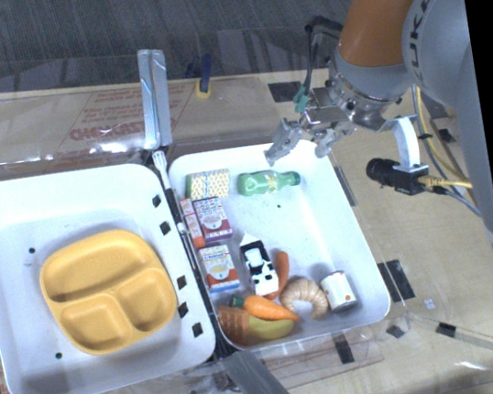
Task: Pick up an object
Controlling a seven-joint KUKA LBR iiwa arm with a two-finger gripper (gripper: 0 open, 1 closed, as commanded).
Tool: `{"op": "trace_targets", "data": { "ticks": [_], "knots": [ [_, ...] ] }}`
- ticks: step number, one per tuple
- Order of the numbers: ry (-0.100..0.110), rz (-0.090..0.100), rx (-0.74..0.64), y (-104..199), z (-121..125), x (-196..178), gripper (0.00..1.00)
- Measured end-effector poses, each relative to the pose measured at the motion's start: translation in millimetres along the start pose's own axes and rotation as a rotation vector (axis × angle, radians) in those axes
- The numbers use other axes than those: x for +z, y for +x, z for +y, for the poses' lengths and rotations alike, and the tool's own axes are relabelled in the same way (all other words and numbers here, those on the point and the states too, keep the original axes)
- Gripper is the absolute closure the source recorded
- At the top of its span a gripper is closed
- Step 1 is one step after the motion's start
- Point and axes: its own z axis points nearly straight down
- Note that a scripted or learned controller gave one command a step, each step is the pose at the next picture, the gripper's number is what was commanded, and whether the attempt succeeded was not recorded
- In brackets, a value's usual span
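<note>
The worktop (pixel 420 238) has a pale, wood-like surface, and two shallow white bins of smooth plastic with rounded corners stand on it side by side. The left bin (pixel 8 275) holds one yellow tray (pixel 106 288) with a matte surface, soft rounded edges and three compartments, one long and two smaller.

The right bin (pixel 346 240) holds all the small things. Near its far wall lies a green bottle (pixel 267 181), glossy and rounded, on its side. Just beside it, to the left, is a small box with a checked pattern (pixel 208 184). Along the left wall two flat cartons with red print (pixel 209 219) and (pixel 220 267) lie one after the other. Next to the second one is a black and white box (pixel 258 267). In the near corner several toy foods are packed close and touching: an orange carrot (pixel 269 307) of tapered shape, a yellow banana (pixel 272 329), a brown ridged croissant (pixel 303 296), and beside them a small white can (pixel 339 290), a short cylinder lying tilted.

The grey arm (pixel 443 30) with its orange band reaches in from the right. The gripper (pixel 298 141) hangs over the far right corner of the right bin, above and a little to the right of the green bottle, apart from it. Its metal jaws stand apart and nothing is between them.
</note>
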Motion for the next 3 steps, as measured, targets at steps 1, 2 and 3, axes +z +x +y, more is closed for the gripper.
{"op": "trace_targets", "data": {
  "ticks": [1,2,3],
  "knots": [
    [0.001,0.0,0.048,67.3,-10.5,91.9,0.0],
    [0.001,0.001,0.103,21.1,-99.1,175.0,0.0],
    [0.001,0.001,0.097,21.4,-98.6,165.1,1.0]
  ]
}}
